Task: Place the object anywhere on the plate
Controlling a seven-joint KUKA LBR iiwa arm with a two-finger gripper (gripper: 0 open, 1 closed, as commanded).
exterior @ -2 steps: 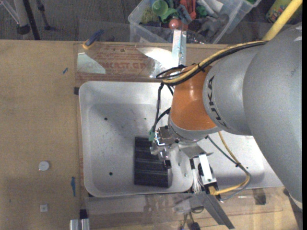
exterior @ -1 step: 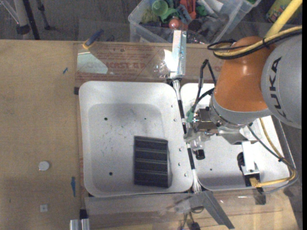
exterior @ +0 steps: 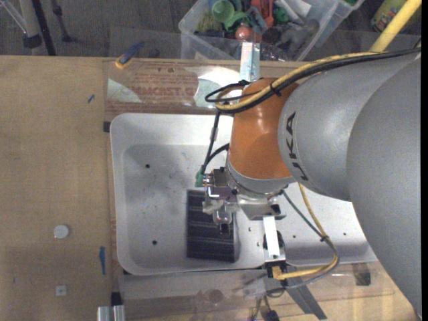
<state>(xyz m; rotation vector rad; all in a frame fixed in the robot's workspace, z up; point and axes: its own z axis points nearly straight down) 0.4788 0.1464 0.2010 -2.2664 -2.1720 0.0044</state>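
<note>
Nearest us, a black ribbed block (exterior: 210, 229) lies flat at the white bin's (exterior: 144, 179) front edge. Our pincer (exterior: 223, 221) hangs directly over it, presumably to grasp; we cannot tell its state. Beyond, a clear toy tub (exterior: 267, 12).

One arm (exterior: 321, 126), grey with one orange band (exterior: 257, 139) above the wrist, carries one gripper (exterior: 224, 223). Directly beneath the jaws lies one dark ribbed block (exterior: 204, 236), the single loose thing in the one white bin (exterior: 144, 186) that can be made out (a second bin cannot be counted here, as the arm covers that side). Beyond the jaws, past the bin's far rim, stands one clear tub (exterior: 267, 12) of mixed plastic toys, too jumbled to count. Well left of the jaws, one small grey disc (exterior: 61, 231) lies on the bench (exterior: 47, 146).
</note>
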